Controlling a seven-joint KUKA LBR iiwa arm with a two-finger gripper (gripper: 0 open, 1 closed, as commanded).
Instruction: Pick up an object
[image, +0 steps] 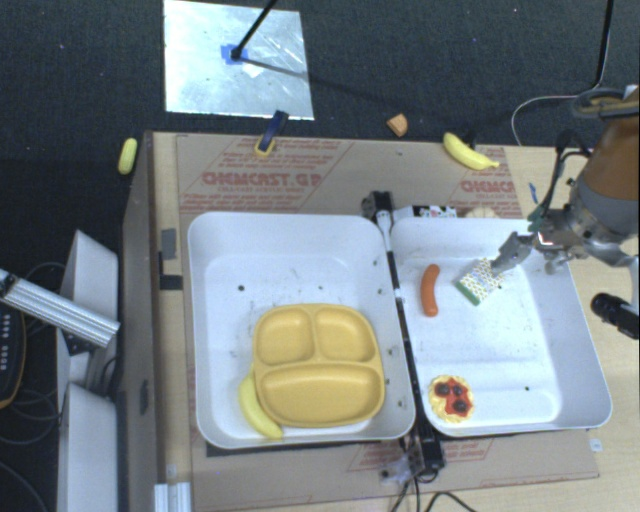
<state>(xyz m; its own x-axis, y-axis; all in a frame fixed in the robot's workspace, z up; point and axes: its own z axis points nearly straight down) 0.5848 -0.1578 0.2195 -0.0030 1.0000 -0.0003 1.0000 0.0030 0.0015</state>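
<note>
Where bins meet, smooth orange sausage (430, 289)

The bench (300, 170) is topped with printed brown cardboard. Two white bins sit on it, the left bin (215, 300) touching the right bin (575, 370). Beyond the right bin lies a yellow banana (467, 151).

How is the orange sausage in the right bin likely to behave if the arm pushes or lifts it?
The sausage is a rounded cylinder, so it may well roll sideways across the right bin. Its smooth, toy-like surface could slip. It looks light.
</note>
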